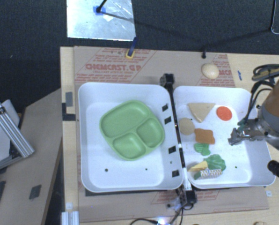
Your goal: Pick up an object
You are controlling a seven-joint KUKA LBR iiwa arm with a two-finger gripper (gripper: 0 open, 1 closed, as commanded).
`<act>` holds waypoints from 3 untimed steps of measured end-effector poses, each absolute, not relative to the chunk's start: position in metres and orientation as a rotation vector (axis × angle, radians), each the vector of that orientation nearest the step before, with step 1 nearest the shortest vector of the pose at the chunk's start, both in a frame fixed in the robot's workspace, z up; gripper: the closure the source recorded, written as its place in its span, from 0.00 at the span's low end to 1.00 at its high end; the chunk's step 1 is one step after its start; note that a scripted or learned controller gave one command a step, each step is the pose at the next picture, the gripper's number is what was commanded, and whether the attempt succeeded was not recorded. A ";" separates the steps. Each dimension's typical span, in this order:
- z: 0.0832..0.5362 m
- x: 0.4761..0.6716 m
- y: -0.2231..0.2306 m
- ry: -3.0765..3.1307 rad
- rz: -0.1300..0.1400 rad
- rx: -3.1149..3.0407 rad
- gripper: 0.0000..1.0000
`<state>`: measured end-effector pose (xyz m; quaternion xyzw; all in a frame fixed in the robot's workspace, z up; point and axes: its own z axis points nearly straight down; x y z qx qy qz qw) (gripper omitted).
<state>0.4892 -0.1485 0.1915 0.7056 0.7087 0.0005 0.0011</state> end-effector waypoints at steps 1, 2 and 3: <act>0.225 0.490 -0.149 2.225 0.002 2.214 1.00; 0.218 0.493 -0.105 2.226 0.003 2.214 1.00; 0.211 0.495 -0.056 2.229 0.003 2.212 1.00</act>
